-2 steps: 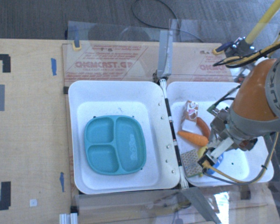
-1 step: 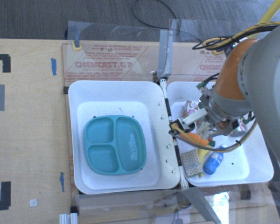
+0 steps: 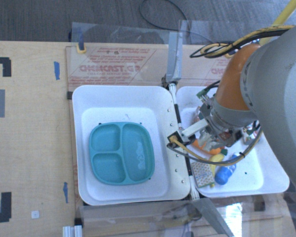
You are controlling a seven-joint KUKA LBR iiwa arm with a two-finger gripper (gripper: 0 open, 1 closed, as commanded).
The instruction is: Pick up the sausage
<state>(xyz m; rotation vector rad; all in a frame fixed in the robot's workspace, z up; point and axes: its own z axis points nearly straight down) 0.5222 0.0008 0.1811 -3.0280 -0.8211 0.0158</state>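
My arm reaches down into the right bin [image 3: 271,179], and its grey wrist and orange band cover most of the bin's middle. The gripper [image 3: 207,141] sits low over a cluster of small items at the bin's left side. An orange-brown piece [image 3: 205,145] lies right under it, beside a yellow piece [image 3: 216,157]. Whether the orange-brown piece is the sausage I cannot tell, since the wrist hides most of it.
A blue toy [image 3: 224,175] and a checkered pad [image 3: 202,174] lie near the right bin's front left corner. The left bin [image 3: 84,102] holds a teal divided plate [image 3: 122,153]. Cables loop around the wrist. A ridge [image 3: 180,132] separates the two bins.
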